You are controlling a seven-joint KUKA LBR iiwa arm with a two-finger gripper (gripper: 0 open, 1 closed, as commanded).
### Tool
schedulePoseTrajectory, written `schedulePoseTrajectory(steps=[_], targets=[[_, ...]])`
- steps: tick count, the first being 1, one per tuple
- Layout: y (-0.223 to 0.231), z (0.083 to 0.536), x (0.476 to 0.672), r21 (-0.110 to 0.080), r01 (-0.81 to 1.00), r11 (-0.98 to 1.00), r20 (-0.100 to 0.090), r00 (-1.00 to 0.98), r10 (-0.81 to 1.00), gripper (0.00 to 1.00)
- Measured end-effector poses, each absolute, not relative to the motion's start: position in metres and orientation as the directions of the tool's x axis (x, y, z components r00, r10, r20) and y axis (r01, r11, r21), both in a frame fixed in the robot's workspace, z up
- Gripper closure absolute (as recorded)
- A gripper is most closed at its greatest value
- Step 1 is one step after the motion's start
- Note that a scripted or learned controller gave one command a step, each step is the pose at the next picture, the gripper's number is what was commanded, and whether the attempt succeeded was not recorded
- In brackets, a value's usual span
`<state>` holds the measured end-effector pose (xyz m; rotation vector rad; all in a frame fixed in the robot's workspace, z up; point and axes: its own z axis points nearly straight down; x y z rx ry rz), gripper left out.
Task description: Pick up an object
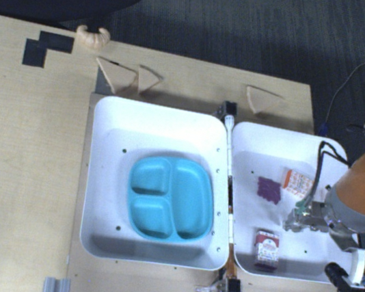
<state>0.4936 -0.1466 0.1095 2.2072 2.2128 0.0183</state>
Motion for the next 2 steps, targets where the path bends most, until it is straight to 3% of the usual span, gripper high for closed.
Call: schedulePoseTrajectory(steps=[1, 2], targets=[[-0.147, 0.109, 0.494, 0.019, 1.000, 0.003, -0.003, -0.003, 1.000, 0.00], [-0.146, 0.120, 0.495, 0.023, 1.000, 0.004, -0.003, -0.004, 1.000, 1.00]])
